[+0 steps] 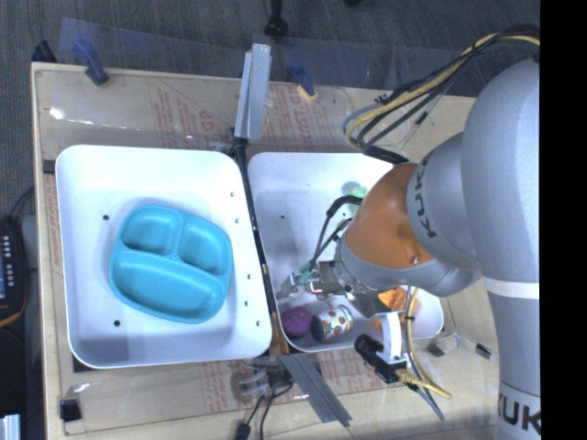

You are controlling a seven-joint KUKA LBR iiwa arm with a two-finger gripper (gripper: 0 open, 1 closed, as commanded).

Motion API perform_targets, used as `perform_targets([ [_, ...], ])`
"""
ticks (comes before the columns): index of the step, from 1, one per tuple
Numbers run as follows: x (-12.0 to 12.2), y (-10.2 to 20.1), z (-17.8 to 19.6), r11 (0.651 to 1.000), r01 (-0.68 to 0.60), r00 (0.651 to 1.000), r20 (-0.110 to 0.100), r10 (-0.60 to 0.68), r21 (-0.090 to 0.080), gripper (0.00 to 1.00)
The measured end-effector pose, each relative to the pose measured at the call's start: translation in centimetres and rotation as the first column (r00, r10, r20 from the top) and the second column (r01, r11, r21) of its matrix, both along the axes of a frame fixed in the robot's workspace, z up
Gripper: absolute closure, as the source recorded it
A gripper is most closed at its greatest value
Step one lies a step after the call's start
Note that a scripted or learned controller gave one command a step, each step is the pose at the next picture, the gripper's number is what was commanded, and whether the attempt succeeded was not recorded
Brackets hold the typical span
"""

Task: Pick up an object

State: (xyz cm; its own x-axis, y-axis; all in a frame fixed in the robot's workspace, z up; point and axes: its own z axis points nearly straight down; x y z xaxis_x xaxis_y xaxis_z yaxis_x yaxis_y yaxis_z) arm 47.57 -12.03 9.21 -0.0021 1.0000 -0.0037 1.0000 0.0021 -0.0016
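In the left white bin (83, 246) lies a light blue plastic tray with three compartments (171, 262), its long side running from far left to near right, well apart from me. Across the divider, in the right white bin (275, 200), I hang low over the near half, my gripper (307, 282) close above the floor just past the bin's left wall. Whether it is apart or together I cannot tell; my own wrist and its orange band (390, 227) cover most of it. Just near of me sits a small purple rounded object (296, 321), and touching its right side a small patterned can-like object (333, 323) lying on its side, its long axis running left to right along the near wall. A bit of orange (396, 297) peeks out under my wrist further right. My worry, as I judge it: both small things crowd the near corner, so closing there could pinch the bin wall, or push the round purple one away so it rolls off and I come up with nothing.
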Motion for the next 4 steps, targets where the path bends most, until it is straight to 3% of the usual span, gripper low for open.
perform_targets([
  [1, 5.5, 0.3, 0.0, 1.0, -0.001, 1.0, 0.003, 0.001, 0.0, 0.0],
  [2, 0.4, 1.2, 0.6, 1.0, 0.016, 1.0, 0.023, -0.016, -0.023, 0.0],
  [3, 7.0, 0.2, -0.1, 1.0, -0.002, 1.0, 0.0, 0.002, 0.003, 0.0],
  [4, 0.4, 0.7, 0.4, 1.0, 0.01, 1.0, 0.012, -0.01, -0.013, 0.0],
])
